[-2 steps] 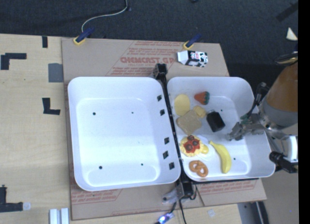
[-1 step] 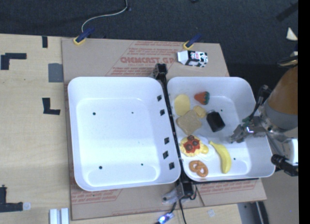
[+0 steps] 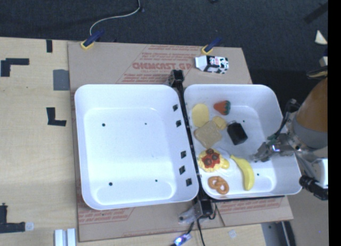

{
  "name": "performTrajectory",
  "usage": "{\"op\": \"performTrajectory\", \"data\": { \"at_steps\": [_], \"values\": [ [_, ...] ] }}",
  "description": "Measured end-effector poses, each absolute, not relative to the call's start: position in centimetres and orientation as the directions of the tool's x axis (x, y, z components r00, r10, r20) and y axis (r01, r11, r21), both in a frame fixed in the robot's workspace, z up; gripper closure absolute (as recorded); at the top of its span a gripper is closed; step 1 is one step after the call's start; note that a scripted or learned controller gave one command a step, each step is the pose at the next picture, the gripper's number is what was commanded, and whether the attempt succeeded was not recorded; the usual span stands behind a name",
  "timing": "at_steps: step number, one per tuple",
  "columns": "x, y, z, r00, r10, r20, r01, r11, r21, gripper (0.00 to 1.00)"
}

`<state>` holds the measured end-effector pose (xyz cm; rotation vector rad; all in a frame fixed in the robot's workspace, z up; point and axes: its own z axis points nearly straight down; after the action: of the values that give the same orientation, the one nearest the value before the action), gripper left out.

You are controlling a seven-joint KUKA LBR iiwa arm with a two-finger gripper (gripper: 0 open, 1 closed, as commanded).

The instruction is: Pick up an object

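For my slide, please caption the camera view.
Grey arm's pincer hovering beside a yellow plastic banana in the right white bin.

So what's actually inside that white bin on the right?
The right bin holds toy food: a banana, a pretzel, a strawberry, a bread slice, a yellow round piece and a black block. Whatever lies under the bread is covered.

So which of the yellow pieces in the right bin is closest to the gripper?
The banana, the long curved piece lying near the bin's front edge, just left of the gripper. The pale round chip and the small yellow block lie farther back and left.
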<state>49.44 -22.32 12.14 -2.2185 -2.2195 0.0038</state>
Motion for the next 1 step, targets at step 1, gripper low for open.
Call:
{"op": "performTrajectory", "data": {
  "at_steps": [1],
  "values": [
    [48.25, -22.32, 11.98, -0.001, 1.000, 0.001, 1.000, 0.001, -0.004, 1.00]
  ]
}}
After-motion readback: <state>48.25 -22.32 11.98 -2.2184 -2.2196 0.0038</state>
